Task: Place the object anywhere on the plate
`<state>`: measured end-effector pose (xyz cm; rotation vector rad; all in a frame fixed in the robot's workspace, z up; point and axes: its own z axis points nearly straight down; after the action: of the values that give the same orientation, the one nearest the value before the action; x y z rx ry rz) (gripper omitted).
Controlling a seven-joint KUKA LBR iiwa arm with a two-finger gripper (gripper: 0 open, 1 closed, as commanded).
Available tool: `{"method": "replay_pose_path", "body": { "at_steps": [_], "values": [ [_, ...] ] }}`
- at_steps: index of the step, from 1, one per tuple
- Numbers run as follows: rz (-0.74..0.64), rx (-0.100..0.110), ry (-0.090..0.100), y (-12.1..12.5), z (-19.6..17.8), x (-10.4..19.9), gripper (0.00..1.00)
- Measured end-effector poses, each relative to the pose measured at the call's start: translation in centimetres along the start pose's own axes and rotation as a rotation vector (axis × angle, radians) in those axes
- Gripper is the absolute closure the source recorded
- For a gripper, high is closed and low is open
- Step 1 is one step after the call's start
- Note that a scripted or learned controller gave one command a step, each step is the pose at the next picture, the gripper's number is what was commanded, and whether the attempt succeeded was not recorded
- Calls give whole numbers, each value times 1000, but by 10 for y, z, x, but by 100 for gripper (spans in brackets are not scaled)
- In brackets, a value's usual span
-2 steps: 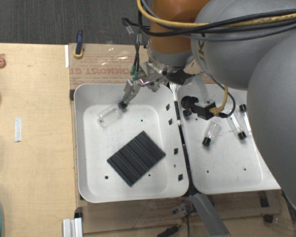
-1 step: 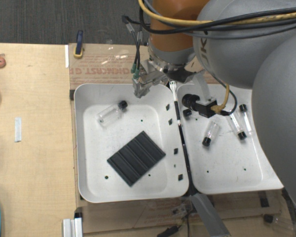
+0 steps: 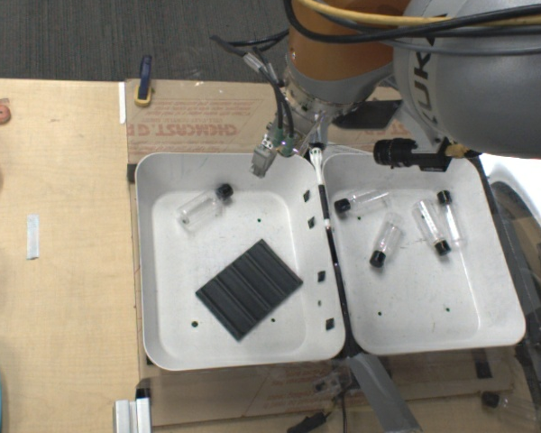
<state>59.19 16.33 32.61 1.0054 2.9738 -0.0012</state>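
The left bin (image 3: 162,332) has open floor along its near and left sides; a black ribbed plate (image 3: 249,289) fills its middle, a clear vial (image 3: 205,205) lies far-left. The right bin's (image 3: 487,323) near half lies open beyond four scattered vials (image 3: 430,224).

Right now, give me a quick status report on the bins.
Gripper above the bins' divider, grasp unclear. One vial in left bin, beside black plate, not on it. Nothing blocking plate.

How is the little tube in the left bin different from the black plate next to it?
The tube is clear with a black cap; the plate is black all over. The tube is small and round-bodied; the plate is much bigger, flat and ribbed. The tube lies near the far-left part of the left bin; the plate lies nearer its middle, turned at a slant. Both rest on the bin floor, apart from each other.
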Motion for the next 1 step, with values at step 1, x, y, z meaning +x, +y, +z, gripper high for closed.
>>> {"method": "replay_pose_path", "body": {
  "at_steps": [1],
  "values": [
    [-459, -1, 2, 48, 46, 12, 100]
  ]
}}
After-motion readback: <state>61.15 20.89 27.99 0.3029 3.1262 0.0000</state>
